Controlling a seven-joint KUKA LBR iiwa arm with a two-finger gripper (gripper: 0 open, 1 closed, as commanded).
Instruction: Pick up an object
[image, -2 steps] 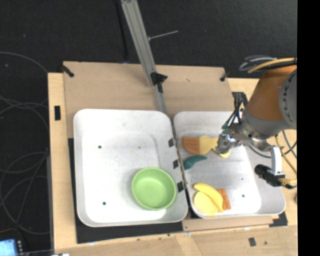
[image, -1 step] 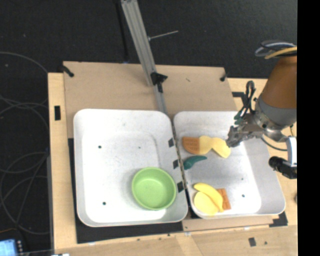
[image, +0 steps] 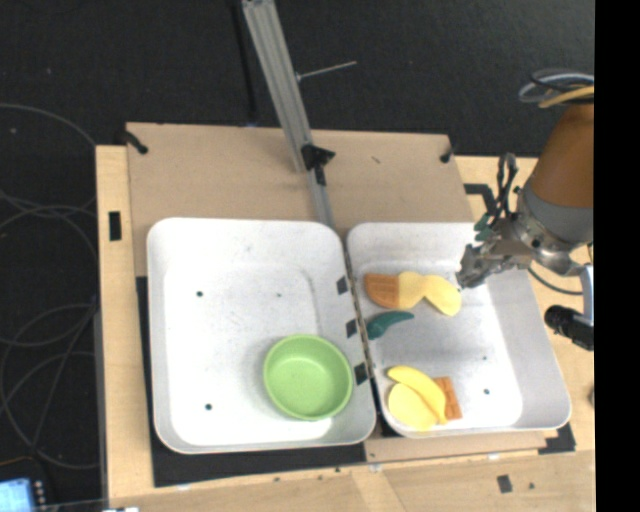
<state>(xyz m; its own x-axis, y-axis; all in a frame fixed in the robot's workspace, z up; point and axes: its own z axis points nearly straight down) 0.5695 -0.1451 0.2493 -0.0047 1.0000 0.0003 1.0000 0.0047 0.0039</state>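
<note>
the claw (image: 472, 270) hangs over the right bin (image: 520, 400), just beside a pale yellow piece (image: 441, 295) that touches an orange-brown piece (image: 382, 290). near the bin's left wall lies a teal piece (image: 387, 322). a green bowl (image: 307, 376) sits in the left bin (image: 200, 260).

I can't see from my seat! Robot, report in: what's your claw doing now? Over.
Gripper low over right bin, beside pale yellow piece. Nothing seen held. Orange-brown piece touches the yellow one. Green bowl sits in left bin.
</note>
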